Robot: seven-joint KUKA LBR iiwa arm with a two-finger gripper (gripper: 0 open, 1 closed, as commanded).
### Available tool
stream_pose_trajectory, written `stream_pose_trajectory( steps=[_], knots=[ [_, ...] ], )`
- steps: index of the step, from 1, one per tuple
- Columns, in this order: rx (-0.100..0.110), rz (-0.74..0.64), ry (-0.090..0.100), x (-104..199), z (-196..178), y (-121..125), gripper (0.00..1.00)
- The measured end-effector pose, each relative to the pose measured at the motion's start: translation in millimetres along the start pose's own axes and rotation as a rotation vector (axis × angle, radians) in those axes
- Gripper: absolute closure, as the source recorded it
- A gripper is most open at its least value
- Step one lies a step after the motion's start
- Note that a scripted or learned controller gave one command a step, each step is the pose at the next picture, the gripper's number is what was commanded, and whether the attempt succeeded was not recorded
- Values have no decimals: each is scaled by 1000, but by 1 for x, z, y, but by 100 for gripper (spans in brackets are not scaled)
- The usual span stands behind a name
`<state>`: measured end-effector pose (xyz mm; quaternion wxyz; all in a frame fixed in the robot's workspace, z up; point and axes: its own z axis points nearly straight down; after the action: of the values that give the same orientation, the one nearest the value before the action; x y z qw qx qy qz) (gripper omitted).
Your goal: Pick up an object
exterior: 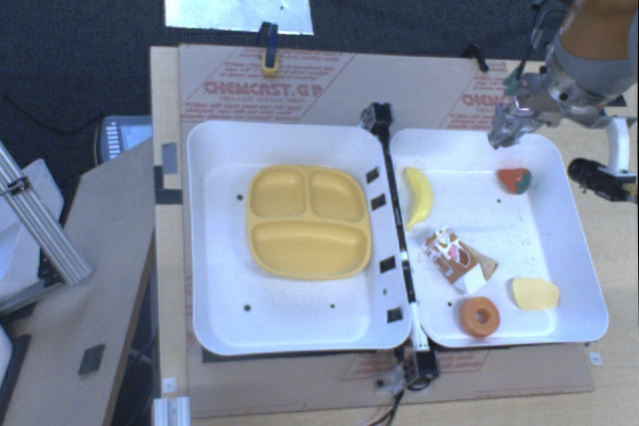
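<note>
Red "CHEMCAST GP" lettering, mirrored, shows on the protective sheet (262,87) under the bins.

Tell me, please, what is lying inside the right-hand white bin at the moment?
A banana, strawberry, snack packet, orange ring and yellow wedge. The packet hides whatever lies beneath it.

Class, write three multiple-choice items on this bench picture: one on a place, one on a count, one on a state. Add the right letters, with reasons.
1. Where does the yellow divided tray lie?
A. left bin
B. right bin
C. on the cardboard

2. How many things lie in the right bin?
A. three
B. five
C. seven

3. How is the tray loaded?
A. heaped with food
B. bare
C. holds the banana

Key:
1 A, it rests in the left bin.
2 B: banana, strawberry, wrapped snack, doughnut, yellow wedge.
3 B, all three compartments show plain yellow.
</note>
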<state>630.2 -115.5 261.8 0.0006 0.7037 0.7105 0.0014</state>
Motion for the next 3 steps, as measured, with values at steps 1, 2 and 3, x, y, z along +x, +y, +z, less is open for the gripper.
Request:
stream_pose_trajectory(
  steps=[1, 2, 3],
  knots=[
    [1, -1, 1, 64, 6, 0, 100],
    [2, 0, 1, 113, 23, 1, 100],
    [2, 0, 1, 171, 38, 3, 100]
  ],
)
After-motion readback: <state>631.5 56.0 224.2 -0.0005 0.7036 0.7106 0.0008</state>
